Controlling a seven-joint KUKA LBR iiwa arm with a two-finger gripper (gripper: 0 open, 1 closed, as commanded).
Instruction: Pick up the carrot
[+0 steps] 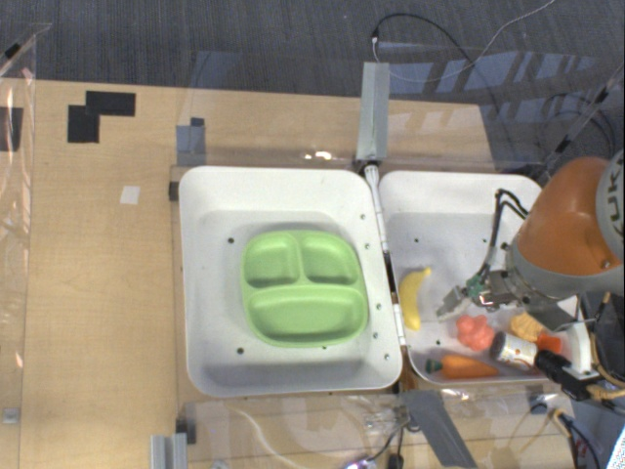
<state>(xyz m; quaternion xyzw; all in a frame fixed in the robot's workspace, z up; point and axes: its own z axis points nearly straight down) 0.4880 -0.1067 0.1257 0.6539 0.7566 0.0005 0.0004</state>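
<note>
Plate (304, 287), green and divided, sits in my left bin (210, 262). In the right bin (430, 218) I see a banana (414, 296), then the carrot (466, 366) by the front wall. The gripper (467, 297) hangs above, apart from it; how its fingers stand, I cannot tell.

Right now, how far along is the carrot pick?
Nothing looks done yet: the carrot lies on the right bin floor at its near edge, beside the pink toy. In hand: the tool hovers near the banana. Left: reaching, gripping and lifting the carrot.
</note>
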